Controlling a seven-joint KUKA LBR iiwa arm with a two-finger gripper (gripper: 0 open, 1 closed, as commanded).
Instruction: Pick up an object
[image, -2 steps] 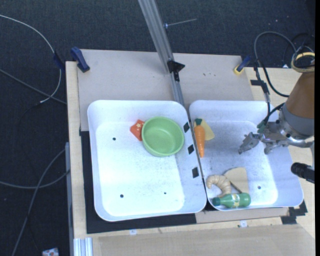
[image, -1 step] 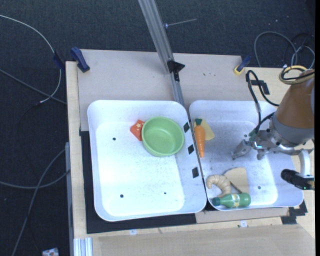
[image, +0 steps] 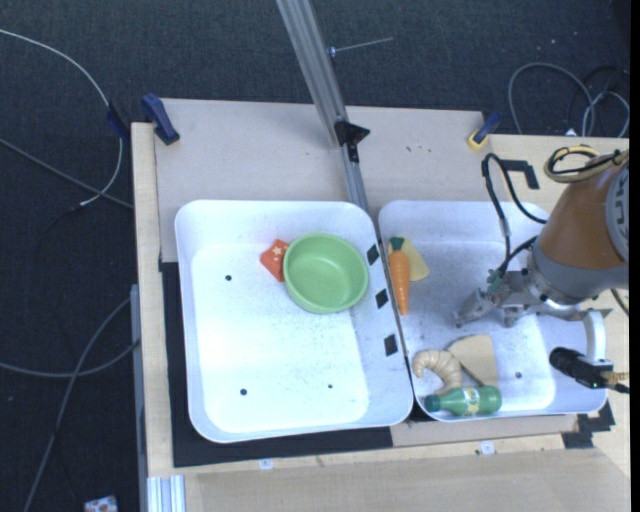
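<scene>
While the arm (image: 585, 235) reaches in from the right, its orange band sits over the right bin (image: 440, 215) and the gripper (image: 492, 305) hangs low above that bin's floor, about mid-bin. Its metal fingers (image: 470, 312) point left, and how far apart the jaws stand I cannot tell from this angle; nothing shows between them.

Down in the right bin, the carrot (image: 400, 280) lies along the left wall, green top at the far end, with a pale yellow piece (image: 416, 264) just beside it. At the near side a tan curled object (image: 440, 364) rests touching a beige flat wedge (image: 478, 357), and the green bottle (image: 464, 402) lies on its side against the near rim. All of these sit apart from the fingers; the wedge is the nearest to them.

Over in the left bin (image: 215, 330), the green bowl (image: 325, 272) stands upright toward the far right corner, and an orange-red object (image: 273, 259) peeks out touching its left edge.

A metal pole (image: 322, 85) runs down from the far side to the gap between the bins. Blue clamps (image: 160, 118) grip the board's far corners.
</scene>
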